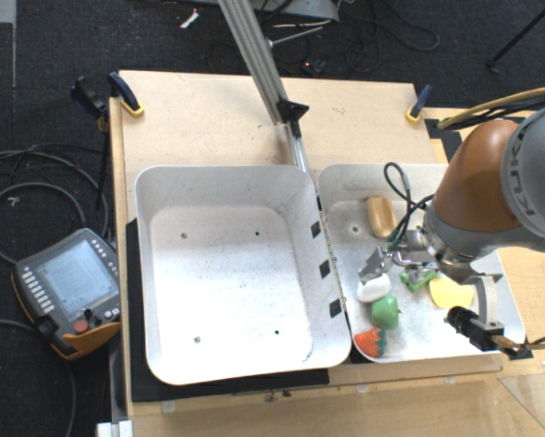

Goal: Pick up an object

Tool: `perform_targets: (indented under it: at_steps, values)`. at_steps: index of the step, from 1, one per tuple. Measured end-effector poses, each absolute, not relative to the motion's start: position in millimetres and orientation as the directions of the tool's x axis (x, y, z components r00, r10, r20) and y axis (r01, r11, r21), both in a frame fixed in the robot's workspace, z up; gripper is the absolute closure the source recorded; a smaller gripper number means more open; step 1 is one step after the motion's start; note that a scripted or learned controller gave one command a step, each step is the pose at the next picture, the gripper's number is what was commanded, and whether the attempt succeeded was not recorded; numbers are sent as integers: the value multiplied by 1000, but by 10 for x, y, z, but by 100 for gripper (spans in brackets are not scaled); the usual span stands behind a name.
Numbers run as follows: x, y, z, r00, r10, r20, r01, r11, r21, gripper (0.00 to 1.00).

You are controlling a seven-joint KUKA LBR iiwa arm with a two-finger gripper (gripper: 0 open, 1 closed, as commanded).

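My gripper [388,260] hangs low over the right bin [345,189], just above and to the right of a white object [374,288]. One metal finger [374,264] shows, pointing down and left toward the white object. A tan block [379,216] lies toward the bin's back. A green object [385,312] sits below the white one, and a red object [370,341] lies at the front rim. A yellow piece [450,292] and a small green piece [415,279] lie partly under the arm. Nothing shows between the fingers.
The left bin [154,244] stands beside the right one, sharing a raised wall. A slanted metal pole [258,53] crosses the bench behind the bins. Clamps sit at the bench's back corners. A teach pendant [67,285] lies on the floor at left.
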State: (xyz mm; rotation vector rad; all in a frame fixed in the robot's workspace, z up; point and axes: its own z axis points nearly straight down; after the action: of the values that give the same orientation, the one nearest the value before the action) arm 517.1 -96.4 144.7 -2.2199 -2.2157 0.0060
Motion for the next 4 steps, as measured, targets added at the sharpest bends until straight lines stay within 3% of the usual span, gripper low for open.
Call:
perform_targets:
  at_steps: [1, 2, 4]
  values:
    - [5175, -962, 940, 1, 1000, 0, 1000, -1, 0, 0]
    - [5185, -956, 1060, 1, 1000, 1, 1000, -1, 3, 100]
    - [5233, -1028, 2088, -3, 1000, -1, 1000, 3, 5, 100]
